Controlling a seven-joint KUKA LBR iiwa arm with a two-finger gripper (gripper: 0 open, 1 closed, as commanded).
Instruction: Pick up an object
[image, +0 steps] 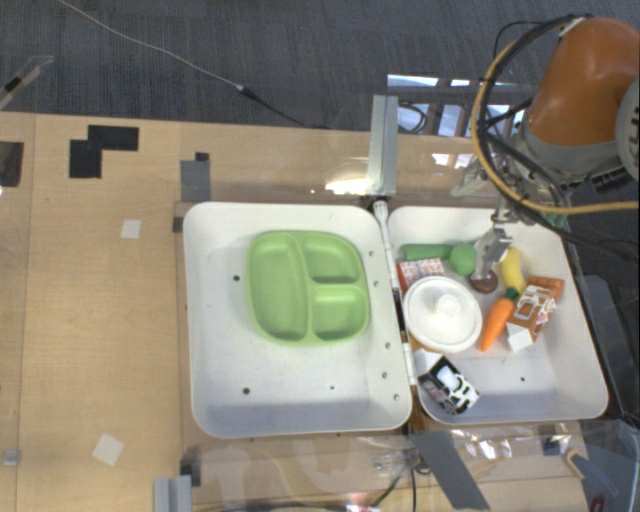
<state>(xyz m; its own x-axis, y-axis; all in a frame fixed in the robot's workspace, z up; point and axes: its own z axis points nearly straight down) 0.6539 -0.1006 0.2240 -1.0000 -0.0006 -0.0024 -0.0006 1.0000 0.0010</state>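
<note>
Gripper (487, 268) fingers cannot be judged open or closed as they hang in the right bin (575, 385) beside the banana (512, 270); you should grasp that light, smooth, likely slippery banana mid-length.

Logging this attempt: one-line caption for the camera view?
Gripper lowered into the right bin among toy food; green divided plate lies in the left bin.

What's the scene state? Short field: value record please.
left bin: green divided plate
right bin: white bowl, carrot, banana, green item, small cartons, black-and-white item
arm: reaches in from the right, over the right bin
pincer: low, among the items beside the banana
grasp: cannot tell
</note>
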